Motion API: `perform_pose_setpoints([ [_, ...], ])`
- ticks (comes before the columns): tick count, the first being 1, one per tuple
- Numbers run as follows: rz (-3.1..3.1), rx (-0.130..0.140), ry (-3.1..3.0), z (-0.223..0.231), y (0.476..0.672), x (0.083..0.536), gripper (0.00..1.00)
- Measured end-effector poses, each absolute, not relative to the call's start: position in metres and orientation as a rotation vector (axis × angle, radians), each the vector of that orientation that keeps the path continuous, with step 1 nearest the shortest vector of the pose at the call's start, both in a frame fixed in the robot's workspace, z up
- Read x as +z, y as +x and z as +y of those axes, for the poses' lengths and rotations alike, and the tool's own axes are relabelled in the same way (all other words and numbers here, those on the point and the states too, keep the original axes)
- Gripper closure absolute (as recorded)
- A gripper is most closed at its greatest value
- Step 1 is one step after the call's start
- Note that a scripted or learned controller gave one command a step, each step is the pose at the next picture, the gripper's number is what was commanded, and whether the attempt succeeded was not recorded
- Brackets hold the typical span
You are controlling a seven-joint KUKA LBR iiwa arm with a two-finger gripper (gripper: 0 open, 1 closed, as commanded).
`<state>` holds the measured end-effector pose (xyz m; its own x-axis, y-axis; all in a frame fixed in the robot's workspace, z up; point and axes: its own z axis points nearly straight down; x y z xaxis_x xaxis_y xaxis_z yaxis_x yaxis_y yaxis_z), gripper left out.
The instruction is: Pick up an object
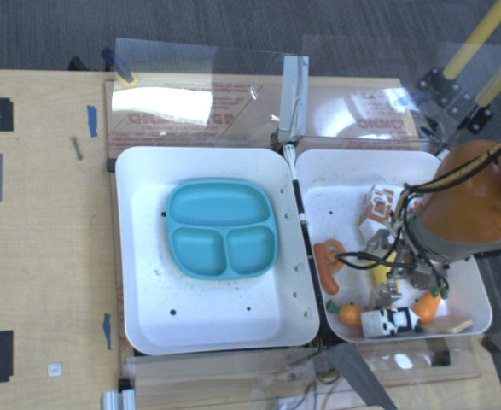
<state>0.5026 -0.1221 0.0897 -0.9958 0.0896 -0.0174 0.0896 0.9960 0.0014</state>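
Note:
My gripper [393,290] reaches down into the right bin [335,173] from the right, below the orange wrist band [472,199]. Its tip hangs over the bin's front part, just above a white and black object [389,320]. Around it lie an orange curved toy [328,264], a small orange fruit [349,315], a carrot-like piece [429,304] and a white and orange carton [378,205]. A yellow item [357,261] lies left of the gripper. Cables and the wrist hide the tip's state.
The left bin [139,229] holds a teal divided plate [223,229]. A clear plastic wall [293,101] stands behind both bins. Yellow poles [480,32] rise at the top right. The wooden bench [37,229] extends to the left.

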Motion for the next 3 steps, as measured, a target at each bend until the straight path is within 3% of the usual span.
perform_pose_setpoints([
  [1,3.108,-0.003,0.137,-0.122,0.506,0.103,1.0],
  [2,3.11,-0.004,0.137,-0.122,0.506,0.102,0.0],
  [3,3.123,-0.001,0.193,-0.103,0.56,0.09,0.0],
])
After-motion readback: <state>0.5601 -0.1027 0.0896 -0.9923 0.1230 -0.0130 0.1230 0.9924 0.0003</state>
